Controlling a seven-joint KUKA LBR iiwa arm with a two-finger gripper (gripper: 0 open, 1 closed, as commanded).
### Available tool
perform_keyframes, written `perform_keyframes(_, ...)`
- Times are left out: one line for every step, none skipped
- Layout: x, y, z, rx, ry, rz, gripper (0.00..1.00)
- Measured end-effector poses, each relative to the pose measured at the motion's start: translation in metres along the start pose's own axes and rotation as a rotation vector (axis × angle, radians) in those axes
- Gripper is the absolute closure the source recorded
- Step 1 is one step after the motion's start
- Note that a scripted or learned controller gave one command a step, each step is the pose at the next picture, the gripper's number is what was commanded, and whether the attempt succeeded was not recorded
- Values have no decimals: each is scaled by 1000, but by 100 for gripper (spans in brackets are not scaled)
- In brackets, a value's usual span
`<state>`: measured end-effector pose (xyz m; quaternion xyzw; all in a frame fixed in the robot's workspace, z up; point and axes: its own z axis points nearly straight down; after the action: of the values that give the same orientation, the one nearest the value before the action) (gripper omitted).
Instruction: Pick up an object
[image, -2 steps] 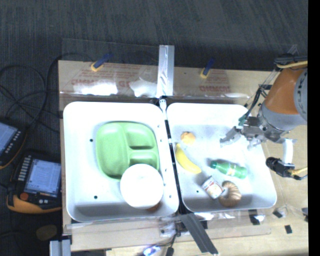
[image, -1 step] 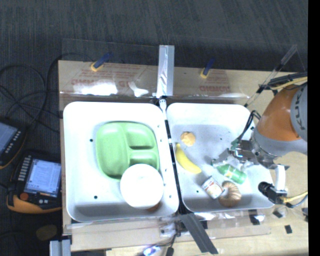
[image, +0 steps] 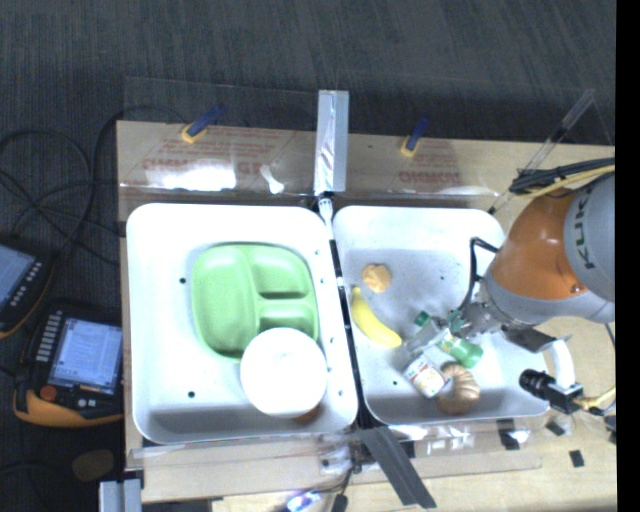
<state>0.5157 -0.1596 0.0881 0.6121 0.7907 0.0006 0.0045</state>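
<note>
Arm (image: 555, 255) comes in from the right, orange band over the right bin (image: 400, 228). The claw (image: 462, 328) is down inside that bin, amid a tight cluster of small things. From where I stand I cannot tell how far open it is or whether it has hold of anything; the wrist body covers its upper part and the fingers blur into the clutter.

Right bin contents: a banana (image: 374, 320) lies against the left wall, slanted. A small round orange-brown lump (image: 376, 277) sits above it, apart. Under and just beside the claw, a green bottle-like thing (image: 464, 350), partly hidden, shape hard to make out. Below that, a small white bottle with a red label (image: 425, 377), tilted. Touching it on the right, a brown bread-like piece (image: 459, 389) near the bin's front wall. Which of these touch the claw cannot be resolved.

Left bin (image: 160, 300): a green divided tray (image: 250, 290), with a white round bowl (image: 284, 372) overlapping its lower right corner and hiding that part.

The table (image: 480, 160) shows beyond the bins, with clear plastic sheeting taped on; glare washes out the print. Two handheld screens (image: 75, 350) lie on the floor at left, the upper one cut off by the frame edge.
</note>
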Motion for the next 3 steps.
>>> perform_keyframes(33,11,-19,12,10,-39,0)
perform_keyframes(33,11,-23,18,14,-36,100)
perform_keyframes(-15,-35,-79,7,12,-18,100)
